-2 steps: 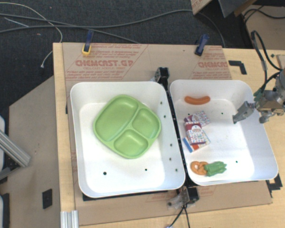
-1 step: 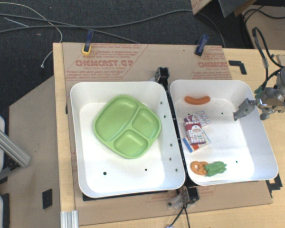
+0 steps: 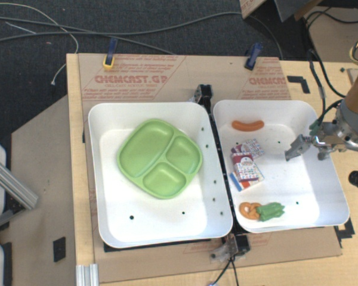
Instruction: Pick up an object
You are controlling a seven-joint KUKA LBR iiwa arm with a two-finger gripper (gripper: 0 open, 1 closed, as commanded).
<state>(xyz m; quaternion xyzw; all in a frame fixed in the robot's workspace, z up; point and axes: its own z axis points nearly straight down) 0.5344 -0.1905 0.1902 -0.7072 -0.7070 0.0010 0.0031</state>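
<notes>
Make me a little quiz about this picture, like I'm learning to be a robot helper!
1. True or false: the green plate lies in the left bin.
2. Which thing in the right bin lies closest to the far wall? A) hot dog B) pretzel C) small box
3. Fill in: the gripper hovers over the ____ bin.

Key: 1 true; 2 A; 3 right.
</notes>
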